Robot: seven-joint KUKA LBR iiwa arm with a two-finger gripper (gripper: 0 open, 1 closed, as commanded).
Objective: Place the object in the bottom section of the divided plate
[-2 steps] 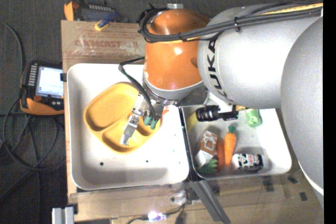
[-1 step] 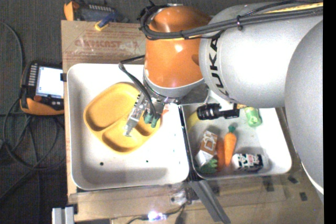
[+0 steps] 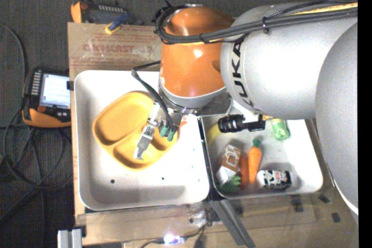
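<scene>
Two white bins sit side by side on the desk (image 3: 81,215). The left bin (image 3: 87,183) holds one yellow divided plate (image 3: 116,122); the right bin (image 3: 308,180) holds one carrot (image 3: 251,164), one small carton (image 3: 229,161), one dark can (image 3: 274,178) and one green bottle (image 3: 280,129). Dark carpet with cables surrounds the desk. The arm bends down over the plate, its end effector (image 3: 152,137) above the plate's lower section, something green (image 3: 169,133) at its side; whether it grips anything, I cannot tell.

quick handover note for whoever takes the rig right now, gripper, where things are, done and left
Gripper: low over the yellow divided plate in the left bin; open or shut, and holding anything, cannot be told.
Things: carrot, small carton, dark-labelled bottle and green item lie in the right bin.
Done: nothing seen resting in the plate's bottom section.
Left: confirm a grasp, then place the object there.
</scene>
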